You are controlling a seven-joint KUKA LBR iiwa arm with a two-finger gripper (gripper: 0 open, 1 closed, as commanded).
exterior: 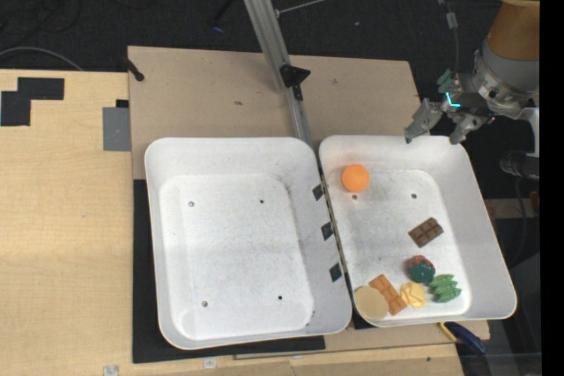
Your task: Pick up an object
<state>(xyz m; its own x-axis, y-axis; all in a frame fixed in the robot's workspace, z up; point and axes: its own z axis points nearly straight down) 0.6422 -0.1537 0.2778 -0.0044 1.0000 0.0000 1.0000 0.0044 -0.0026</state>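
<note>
Both bins (238,180) look like matt white plastic, faintly speckled. Left of the end effector (438,124), a ribbed rail (263,22) shows dull metal. The bench (62,207) has a pale wood-grain finish.

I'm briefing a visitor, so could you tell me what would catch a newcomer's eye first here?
Probably the orange ball, alone near the back of the right bin. Next, the cluster of small items at that bin's front, and the gripper poised over its far right corner.
</note>
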